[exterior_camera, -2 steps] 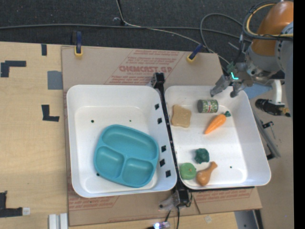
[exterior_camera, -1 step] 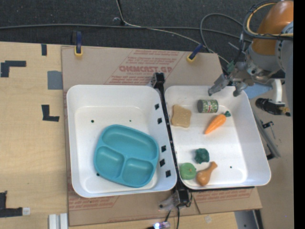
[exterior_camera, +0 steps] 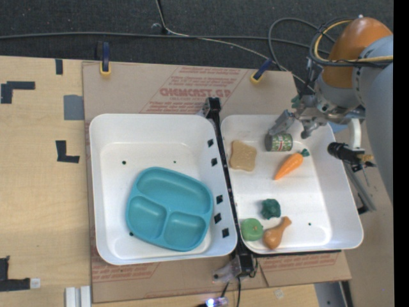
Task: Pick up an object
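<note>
My gripper (exterior_camera: pixel 293 129) hangs over the far part of the right bin (exterior_camera: pixel 339 235), open, its two fingers spread wide. A small green and white can (exterior_camera: pixel 280 142) lies on its side just under the left finger (exterior_camera: pixel 278 123); it is not held between the fingers. An orange toy carrot (exterior_camera: pixel 289 165) lies just in front of the can. A tan bread slice (exterior_camera: pixel 243 155) sits to the left, near the divider.
At the right bin's near end lie a dark green broccoli piece (exterior_camera: pixel 271 207), a green apple (exterior_camera: pixel 252 229) and a brown drumstick (exterior_camera: pixel 277 233). The left bin (exterior_camera: pixel 108 139) holds a teal divided plate (exterior_camera: pixel 169 208). Cables loop above the arm at the back right.
</note>
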Controlling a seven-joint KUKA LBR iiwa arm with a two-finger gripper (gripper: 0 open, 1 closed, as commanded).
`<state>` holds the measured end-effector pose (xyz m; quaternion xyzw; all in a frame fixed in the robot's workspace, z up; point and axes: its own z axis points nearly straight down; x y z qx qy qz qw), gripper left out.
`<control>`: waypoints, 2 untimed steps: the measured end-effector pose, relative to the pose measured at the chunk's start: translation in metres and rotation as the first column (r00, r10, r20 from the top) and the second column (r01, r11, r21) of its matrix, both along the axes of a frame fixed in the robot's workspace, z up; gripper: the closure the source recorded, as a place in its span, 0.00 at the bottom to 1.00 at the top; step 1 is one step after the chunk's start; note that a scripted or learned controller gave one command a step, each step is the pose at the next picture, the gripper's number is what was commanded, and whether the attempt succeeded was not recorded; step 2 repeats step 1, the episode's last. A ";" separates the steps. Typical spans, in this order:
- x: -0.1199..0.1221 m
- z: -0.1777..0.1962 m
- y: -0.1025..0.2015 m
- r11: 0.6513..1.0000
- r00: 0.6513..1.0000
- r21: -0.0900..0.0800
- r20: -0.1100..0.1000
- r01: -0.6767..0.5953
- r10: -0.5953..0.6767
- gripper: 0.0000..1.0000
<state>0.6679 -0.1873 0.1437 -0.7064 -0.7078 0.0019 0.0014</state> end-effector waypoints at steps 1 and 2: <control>0.000 -0.053 0.001 1.000 1.000 0.001 0.002 0.000 0.000 0.00; 0.000 -0.053 0.001 1.000 1.000 0.001 0.002 0.000 0.000 0.00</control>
